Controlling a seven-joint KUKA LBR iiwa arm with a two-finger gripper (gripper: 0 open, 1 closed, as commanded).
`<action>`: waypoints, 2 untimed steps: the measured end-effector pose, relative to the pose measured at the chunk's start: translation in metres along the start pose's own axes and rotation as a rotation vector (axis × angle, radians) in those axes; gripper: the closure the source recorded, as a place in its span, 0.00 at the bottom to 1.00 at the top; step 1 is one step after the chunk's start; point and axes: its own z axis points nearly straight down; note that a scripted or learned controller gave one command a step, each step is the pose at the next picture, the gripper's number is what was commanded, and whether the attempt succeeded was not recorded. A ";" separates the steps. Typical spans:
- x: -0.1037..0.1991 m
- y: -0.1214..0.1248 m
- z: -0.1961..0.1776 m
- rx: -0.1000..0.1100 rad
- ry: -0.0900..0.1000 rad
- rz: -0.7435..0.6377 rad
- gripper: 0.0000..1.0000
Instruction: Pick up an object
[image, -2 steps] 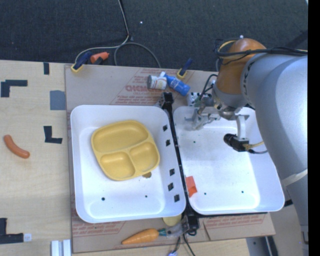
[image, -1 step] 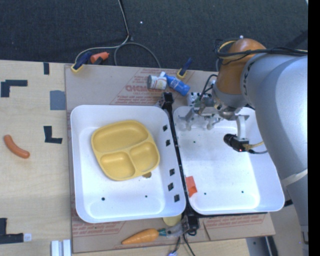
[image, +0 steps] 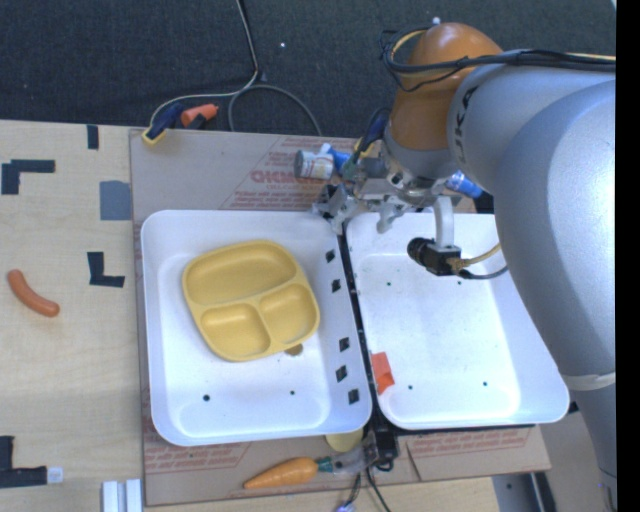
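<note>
A yellow divided plate (image: 250, 298) lies in the left bin (image: 165, 330), towards its back and middle. A small brown bit (image: 293, 349) peeks out from under the plate's front edge. My gripper (image: 383, 208) hangs over the back rim where the two bins meet, behind and to the right of the plate and apart from it. I see nothing held in it. A black part with a cable (image: 433, 255) hangs from the wrist over the back of the right bin (image: 450, 350).
An orange tag (image: 381, 372) sits on the right bin's left wall. A toy carrot (image: 283, 473) lies in front of the bins, a sausage (image: 33, 293) far left on the bench, and a clamp (image: 180, 118) behind the left bin. The arm covers the right side.
</note>
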 end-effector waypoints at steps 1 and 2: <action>-0.067 -0.077 0.006 0.014 -0.007 0.017 0.00; -0.100 -0.011 0.110 0.004 -0.007 0.010 0.00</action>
